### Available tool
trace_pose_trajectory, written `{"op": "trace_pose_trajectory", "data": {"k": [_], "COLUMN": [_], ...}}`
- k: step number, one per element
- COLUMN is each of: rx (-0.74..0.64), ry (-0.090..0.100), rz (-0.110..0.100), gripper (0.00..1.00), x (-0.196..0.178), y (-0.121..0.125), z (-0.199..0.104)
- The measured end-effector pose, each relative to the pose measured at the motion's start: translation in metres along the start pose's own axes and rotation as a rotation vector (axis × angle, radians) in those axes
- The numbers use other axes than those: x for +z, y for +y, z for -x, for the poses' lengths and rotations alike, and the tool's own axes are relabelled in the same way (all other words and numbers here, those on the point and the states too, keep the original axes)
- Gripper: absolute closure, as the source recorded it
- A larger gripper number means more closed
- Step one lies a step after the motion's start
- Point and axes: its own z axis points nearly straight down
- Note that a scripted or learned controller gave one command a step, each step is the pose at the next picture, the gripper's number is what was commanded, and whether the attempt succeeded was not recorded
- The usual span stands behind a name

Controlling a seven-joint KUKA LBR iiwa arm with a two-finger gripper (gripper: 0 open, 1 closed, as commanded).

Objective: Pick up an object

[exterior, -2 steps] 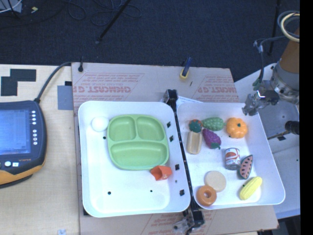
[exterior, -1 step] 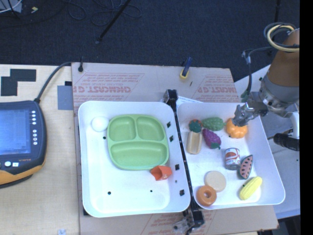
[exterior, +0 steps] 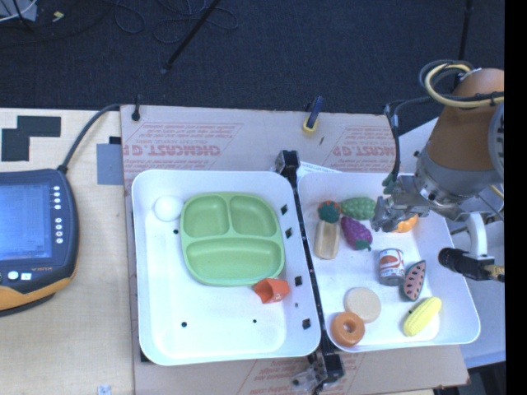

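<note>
- Arm (exterior: 465, 138) reaches in from the right, low over the upper part of the right bin (exterior: 469, 323); its hand (exterior: 395, 214) is down among the toy foods there.
- Hand state: an orange object (exterior: 407, 220) shows at the tips, but whether the tips are closed on it or merely beside it cannot be told.
- Candidate objects lie clustered just left of the hand: a green knobbly piece (exterior: 359, 206), a purple piece (exterior: 356, 232), a tan bottle with a green and red cap (exterior: 327, 235).
- Lower in the same bin, well spaced and easier to approach: a small can (exterior: 390, 265), a watermelon slice (exterior: 413, 280), a round biscuit (exterior: 362, 304), a doughnut (exterior: 347, 328), a corn cob (exterior: 422, 316).
- Left bin (exterior: 156, 319) carries a green divided plate (exterior: 231, 239), a white ball (exterior: 167, 208) and an orange-red piece (exterior: 272, 289), all well apart from the hand.
- Judgement: the pick is at the grasp stage; the crowding near the hand risks nudging neighbours.
- Tabletop (exterior: 99, 303) to the left bears a control pendant (exterior: 33, 233).
</note>
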Motion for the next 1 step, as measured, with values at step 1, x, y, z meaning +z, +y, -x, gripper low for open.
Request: {"op": "trace_pose_trajectory", "data": {"k": [1], "rx": [0.000], "ry": [0.000], "rz": [0.000], "gripper": [1.00], "x": [0.0030], "y": [-0.0307], "z": [-0.0487]}}
